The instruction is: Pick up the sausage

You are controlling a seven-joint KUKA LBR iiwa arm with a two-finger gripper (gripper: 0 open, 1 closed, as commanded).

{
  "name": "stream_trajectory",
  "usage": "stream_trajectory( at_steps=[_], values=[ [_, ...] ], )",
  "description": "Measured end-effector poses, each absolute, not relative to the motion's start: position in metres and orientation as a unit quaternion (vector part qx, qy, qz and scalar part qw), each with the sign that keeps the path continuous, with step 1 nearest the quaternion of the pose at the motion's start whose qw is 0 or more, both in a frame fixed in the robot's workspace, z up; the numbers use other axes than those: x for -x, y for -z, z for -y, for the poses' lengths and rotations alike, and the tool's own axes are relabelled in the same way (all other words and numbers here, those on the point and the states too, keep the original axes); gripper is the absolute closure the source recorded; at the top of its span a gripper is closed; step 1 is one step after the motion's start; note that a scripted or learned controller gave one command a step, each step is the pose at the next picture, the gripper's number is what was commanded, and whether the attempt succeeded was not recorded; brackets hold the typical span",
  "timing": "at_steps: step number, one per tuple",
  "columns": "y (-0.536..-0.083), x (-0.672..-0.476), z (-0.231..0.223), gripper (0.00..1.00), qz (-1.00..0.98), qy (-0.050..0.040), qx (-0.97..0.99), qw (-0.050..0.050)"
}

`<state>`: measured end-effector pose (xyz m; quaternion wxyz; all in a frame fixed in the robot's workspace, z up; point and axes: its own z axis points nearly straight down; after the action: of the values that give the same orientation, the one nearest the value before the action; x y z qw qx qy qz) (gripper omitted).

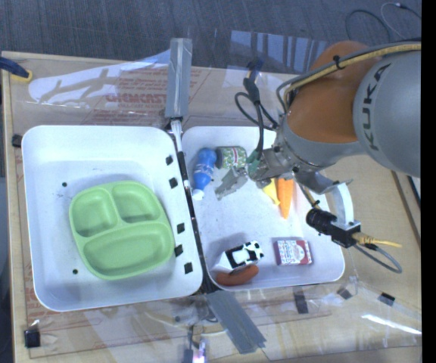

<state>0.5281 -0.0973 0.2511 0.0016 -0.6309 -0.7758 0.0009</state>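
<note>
The sausage (237, 276), reddish-brown, lies against the front wall of the right bin (324, 271). A black-and-white cow toy (244, 255) touches its upper side. My gripper (230, 183) hangs over the middle of the right bin, well behind the sausage and nearer the bin's back. It is open, with nothing between the fingers.
In the right bin lie a blue bottle (203, 169), a green can (233, 157), an orange carrot (284, 195) with a yellow piece (269, 190) beside it, and a red box (291, 252). A green divided plate (122, 229) sits in the left bin (44, 150).
</note>
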Motion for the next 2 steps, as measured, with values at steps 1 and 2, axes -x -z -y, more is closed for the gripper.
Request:
stream_trajectory(
  at_steps=[1,2],
  values=[
    [-0.122,-0.497,0.106,0.0,0.69,0.0039,0.724,-0.009],
    [-0.15,-0.537,0.167,0.0,0.698,-0.0004,0.716,0.001]
  ],
)
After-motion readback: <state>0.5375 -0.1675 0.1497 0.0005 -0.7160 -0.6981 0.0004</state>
